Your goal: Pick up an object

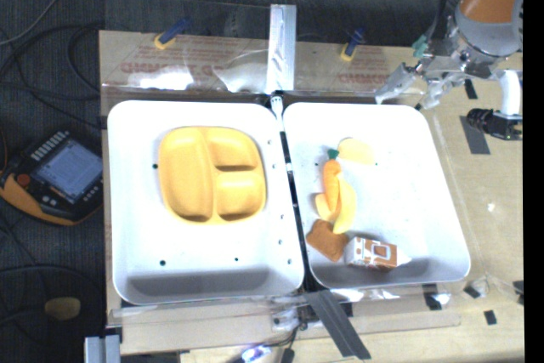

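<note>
Two shallow white bins sit side by side. Left bin (136, 208) holds a yellow plastic divided tray (211, 172). Right bin (425, 208) holds an orange toy carrot (331, 177), a yellow banana (344, 205), a pale yellow disc (357, 152), a brown wedge (325, 241) and a small orange-white carton (375, 252). Gripper (416, 89) hovers spread above the right bin's far rim, pinching nothing.

2 white bins are seen side by side on the bench (484, 208). A yellow divided tray (212, 174) lies in the left bin (136, 268). In the right bin (425, 183), a carrot (331, 178), a banana (344, 204), a brown piece (326, 241) and a small carton (374, 252) are clustered. The hand (414, 87) hovers beyond the right bin's far rim.
</note>
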`<state>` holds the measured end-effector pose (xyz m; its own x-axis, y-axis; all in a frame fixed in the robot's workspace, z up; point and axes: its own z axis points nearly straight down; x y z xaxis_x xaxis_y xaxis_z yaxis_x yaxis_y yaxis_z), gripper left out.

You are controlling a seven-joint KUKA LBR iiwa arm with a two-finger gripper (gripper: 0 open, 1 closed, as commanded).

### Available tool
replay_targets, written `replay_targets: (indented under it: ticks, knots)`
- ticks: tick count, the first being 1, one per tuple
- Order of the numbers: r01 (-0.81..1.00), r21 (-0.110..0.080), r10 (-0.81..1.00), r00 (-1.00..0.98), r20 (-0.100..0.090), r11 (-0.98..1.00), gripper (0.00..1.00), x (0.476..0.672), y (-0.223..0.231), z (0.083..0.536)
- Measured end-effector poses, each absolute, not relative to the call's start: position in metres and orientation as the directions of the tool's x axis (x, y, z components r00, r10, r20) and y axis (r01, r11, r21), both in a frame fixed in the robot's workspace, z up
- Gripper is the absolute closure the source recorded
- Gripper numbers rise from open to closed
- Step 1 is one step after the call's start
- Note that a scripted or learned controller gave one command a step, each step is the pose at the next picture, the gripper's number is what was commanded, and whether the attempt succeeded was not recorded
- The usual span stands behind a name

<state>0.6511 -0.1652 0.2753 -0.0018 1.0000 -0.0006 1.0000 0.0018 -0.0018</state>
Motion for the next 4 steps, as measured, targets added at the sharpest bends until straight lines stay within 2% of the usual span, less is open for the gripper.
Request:
replay_targets:
  ticks: [1,2,3,4]
  knots:
    - [0.999,-0.003,0.999,0.052,0.0,-0.052,0.0,0.639,-0.105,0.141]
    - [0.981,-0.002,0.981,0.196,-0.002,-0.197,0.0,0.662,-0.074,0.183]
    - [1.0,-0.001,1.0,0.007,-0.001,-0.007,0.0,0.632,-0.114,0.093]
    - [1.0,-0.003,1.0,0.007,0.002,-0.007,1.0,0.632,-0.113,0.102]
